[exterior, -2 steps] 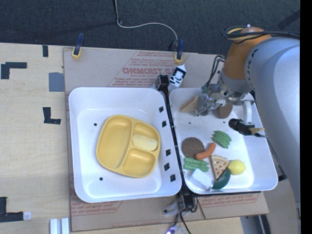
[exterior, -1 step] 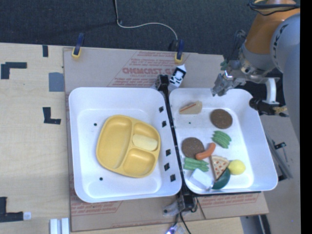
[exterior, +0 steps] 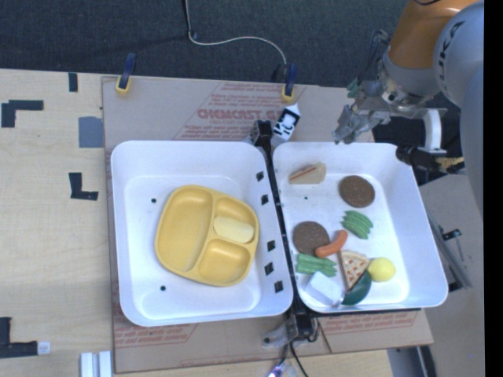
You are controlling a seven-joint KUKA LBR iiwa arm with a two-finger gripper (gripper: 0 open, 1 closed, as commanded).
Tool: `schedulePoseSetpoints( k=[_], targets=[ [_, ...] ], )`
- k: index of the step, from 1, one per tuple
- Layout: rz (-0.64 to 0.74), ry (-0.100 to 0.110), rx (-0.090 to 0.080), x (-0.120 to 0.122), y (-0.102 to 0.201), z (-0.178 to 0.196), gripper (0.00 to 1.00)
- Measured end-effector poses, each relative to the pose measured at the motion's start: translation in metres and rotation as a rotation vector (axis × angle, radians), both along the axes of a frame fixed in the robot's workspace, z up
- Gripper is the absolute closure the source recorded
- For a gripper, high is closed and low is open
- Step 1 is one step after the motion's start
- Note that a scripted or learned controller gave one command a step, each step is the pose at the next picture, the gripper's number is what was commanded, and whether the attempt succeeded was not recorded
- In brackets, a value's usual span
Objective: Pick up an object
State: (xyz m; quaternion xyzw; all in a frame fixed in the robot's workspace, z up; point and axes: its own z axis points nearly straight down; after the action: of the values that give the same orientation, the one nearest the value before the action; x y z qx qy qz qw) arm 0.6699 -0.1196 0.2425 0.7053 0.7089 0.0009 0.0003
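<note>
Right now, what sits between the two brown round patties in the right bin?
In the camera view, nothing: bare white bin floor separates the upper patty from the lower patty. The green beans lie just beside that gap, to the right.

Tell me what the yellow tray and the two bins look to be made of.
The yellow tray looks like moulded plastic, matte to slightly satin: one even colour, rounded compartment walls, soft highlights. The left bin and the right bin look like thin formed white plastic with a smooth, faintly glossy finish, judging by rounded corners and rolled rims; the exact material cannot be confirmed from the view.
</note>
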Motion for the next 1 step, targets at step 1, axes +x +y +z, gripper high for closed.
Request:
schedulePoseSetpoints(
  k=[1],
  targets=[
    [-0.001, 0.006, 0.000, -0.0010, 0.0359, 0.0013, 1.00]
  ],
)
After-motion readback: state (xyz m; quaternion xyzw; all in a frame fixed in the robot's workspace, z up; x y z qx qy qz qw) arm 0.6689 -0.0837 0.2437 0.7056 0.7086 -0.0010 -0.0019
